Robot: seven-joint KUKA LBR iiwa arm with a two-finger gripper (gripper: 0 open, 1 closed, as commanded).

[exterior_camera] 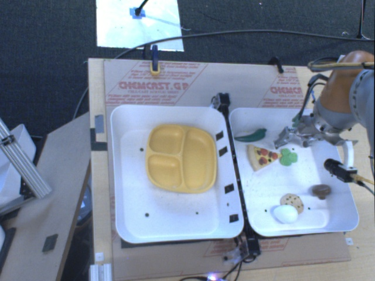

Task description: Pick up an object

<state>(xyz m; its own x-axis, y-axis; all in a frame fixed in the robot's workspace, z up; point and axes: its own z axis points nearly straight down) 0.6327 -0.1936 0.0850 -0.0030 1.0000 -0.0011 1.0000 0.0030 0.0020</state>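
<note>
In the right bin (345,209) lie a green pepper (250,136), a pizza slice (262,156), a small green broccoli piece (287,157), a brown mushroom-like piece (320,191), a cookie (291,202) and a white egg (286,214). My gripper (287,138) hangs over the bin's upper middle, just above the broccoli and right of the pepper. Nothing shows between its metal fingers.
The left bin (132,215) holds a yellow divided plate (180,157). A black divider with clips (229,168) runs between the bins. The arm's orange band (343,89) sits at the right edge, with a black cable connector (337,170) over the right bin.
</note>
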